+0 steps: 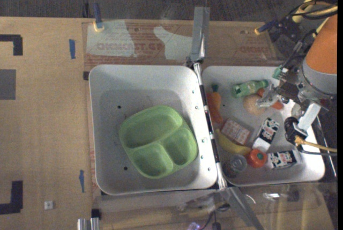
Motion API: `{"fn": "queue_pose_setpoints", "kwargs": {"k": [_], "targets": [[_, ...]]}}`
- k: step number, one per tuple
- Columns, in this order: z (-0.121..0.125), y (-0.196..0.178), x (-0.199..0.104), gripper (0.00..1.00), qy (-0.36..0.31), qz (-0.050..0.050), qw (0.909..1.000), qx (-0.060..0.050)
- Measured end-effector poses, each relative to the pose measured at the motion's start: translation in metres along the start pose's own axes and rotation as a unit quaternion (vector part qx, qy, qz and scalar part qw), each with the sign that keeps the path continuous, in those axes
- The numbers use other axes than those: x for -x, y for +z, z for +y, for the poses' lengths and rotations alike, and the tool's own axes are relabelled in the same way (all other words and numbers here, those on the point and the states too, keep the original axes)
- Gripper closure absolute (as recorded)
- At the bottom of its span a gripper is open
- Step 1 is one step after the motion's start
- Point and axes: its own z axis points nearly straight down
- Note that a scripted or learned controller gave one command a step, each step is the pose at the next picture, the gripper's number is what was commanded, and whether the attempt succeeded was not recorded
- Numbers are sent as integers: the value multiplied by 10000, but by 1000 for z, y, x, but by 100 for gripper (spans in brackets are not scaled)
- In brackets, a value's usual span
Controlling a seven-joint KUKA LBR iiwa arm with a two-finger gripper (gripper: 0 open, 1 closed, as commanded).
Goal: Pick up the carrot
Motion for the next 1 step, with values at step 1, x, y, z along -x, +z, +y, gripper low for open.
{"fn": "queue_pose_setpoints", "kwargs": {"k": [1], "targets": [[42,109,-47,0,-49,0,10000,-26]]}}
